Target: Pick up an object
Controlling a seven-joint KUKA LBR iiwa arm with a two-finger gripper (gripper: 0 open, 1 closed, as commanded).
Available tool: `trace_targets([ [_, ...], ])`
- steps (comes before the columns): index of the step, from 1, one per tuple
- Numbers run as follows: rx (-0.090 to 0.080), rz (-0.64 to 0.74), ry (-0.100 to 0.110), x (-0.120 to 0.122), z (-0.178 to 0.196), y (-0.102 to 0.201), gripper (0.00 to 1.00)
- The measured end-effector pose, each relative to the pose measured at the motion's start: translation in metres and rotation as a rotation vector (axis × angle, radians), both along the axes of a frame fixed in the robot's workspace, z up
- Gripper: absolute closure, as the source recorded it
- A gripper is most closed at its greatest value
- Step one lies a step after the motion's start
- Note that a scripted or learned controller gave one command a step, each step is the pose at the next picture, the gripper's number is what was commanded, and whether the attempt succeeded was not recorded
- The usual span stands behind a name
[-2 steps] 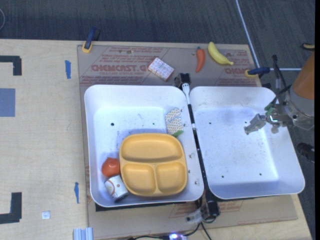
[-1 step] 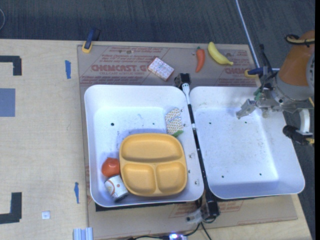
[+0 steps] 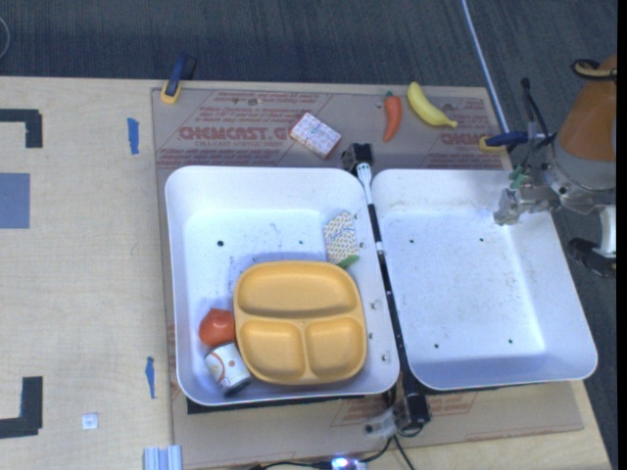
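Note:
The left bin (image 3: 196,213) holds a yellow divided plate (image 3: 299,321) in its near half. A round red-orange object (image 3: 216,327) and a small white and orange can (image 3: 226,366) lie against the plate's left side. A small patterned packet (image 3: 340,236) rests just behind the plate. My gripper (image 3: 507,209) hangs over the far right corner of the right bin (image 3: 470,292), well away from all these objects, with nothing seen in it.
Behind the bins on the cardboard lie a yellow banana (image 3: 429,106), a red chili pepper (image 3: 392,117) and a patterned block (image 3: 314,134). A blue and yellow clamp (image 3: 176,77) sits at the far left corner, and another clamp (image 3: 502,141) sits near the arm.

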State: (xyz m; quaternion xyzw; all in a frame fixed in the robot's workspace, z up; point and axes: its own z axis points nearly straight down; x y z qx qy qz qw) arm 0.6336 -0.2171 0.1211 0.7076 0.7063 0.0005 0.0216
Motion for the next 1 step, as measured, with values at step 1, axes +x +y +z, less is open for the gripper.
trace_targets([
  [1, 0.03, 0.004, 0.027, 0.011, 0.0539, 0.0779, 1.0],
])
